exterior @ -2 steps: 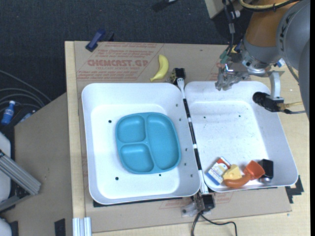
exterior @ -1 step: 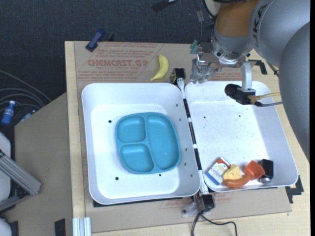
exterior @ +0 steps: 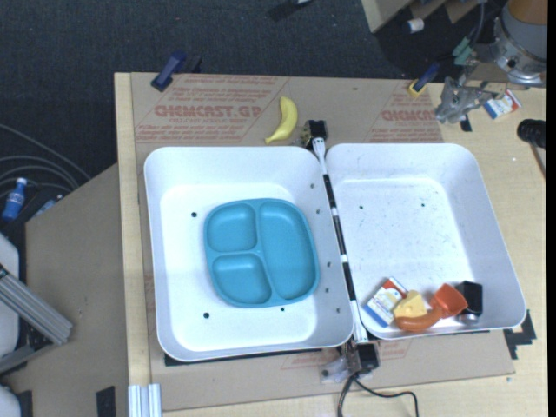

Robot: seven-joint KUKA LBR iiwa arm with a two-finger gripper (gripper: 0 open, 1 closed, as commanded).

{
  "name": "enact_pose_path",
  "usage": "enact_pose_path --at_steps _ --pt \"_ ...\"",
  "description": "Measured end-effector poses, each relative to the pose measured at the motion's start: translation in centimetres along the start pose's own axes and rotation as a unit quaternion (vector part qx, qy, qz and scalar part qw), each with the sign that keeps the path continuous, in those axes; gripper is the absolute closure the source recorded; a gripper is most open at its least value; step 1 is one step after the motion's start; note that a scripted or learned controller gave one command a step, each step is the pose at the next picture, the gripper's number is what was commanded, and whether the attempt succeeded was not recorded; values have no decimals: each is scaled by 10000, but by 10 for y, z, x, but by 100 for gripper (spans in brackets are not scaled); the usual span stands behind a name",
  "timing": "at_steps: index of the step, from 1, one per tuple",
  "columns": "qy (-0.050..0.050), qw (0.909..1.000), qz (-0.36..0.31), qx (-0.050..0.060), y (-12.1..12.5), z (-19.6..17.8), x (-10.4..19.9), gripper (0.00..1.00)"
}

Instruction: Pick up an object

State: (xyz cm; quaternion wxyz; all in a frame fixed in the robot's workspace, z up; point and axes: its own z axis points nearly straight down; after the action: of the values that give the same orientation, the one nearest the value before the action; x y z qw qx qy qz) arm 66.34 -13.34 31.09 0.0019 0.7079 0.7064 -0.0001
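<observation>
Up beyond the right bin (exterior: 486, 198), the gripper (exterior: 459, 102) hangs, grip state unclear; toys (exterior: 421, 307) crowd the bin's near corner, banana (exterior: 282, 120) outside.

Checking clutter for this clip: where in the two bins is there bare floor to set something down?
Right bin: bare across its far and middle floor; crowded at the near edge, where the toys cluster. Left bin: only a margin around the blue tray, widest on the far-left side.

One fixed camera hangs high above the tabletop (exterior: 217, 102), looking down at a slant toward 12 o'clock, far enough to take in both bins (exterior: 165, 181), with floor beyond at 12 and 9 o'clock.
</observation>
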Motion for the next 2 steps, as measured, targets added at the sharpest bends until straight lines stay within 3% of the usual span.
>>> enact_pose_path --at_steps 1,2 --pt "21 10000 -16 23 -17 127 77 100" --pt "21 10000 -19 5 -13 87 153 100"
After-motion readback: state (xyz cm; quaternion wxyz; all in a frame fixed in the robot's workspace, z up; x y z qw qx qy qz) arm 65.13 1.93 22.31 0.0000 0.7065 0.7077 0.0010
